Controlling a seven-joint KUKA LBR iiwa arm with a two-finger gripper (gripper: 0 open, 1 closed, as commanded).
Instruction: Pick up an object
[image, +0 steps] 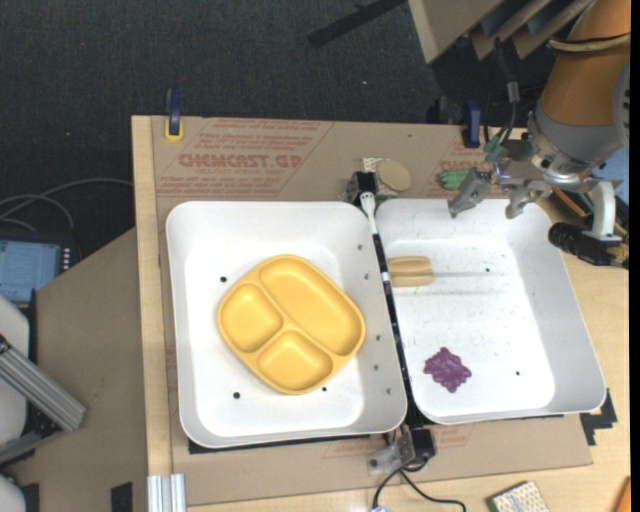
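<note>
Still at the approach step: tool spread and holding nothing, poised over the far rim of the right bin. Within that bin, a tan block against the left wall and a purple grape cluster toward the near side, both untouched. Next, probably: pick one, shift above it, descend, then pinch.

1. Red print on the brown cardboard sheet, along its far edge left of centre — it reads "CHEMCAST GP".
2. Smaller red lines below it, and more red print toward the far right corner — too blurred to read.
</note>
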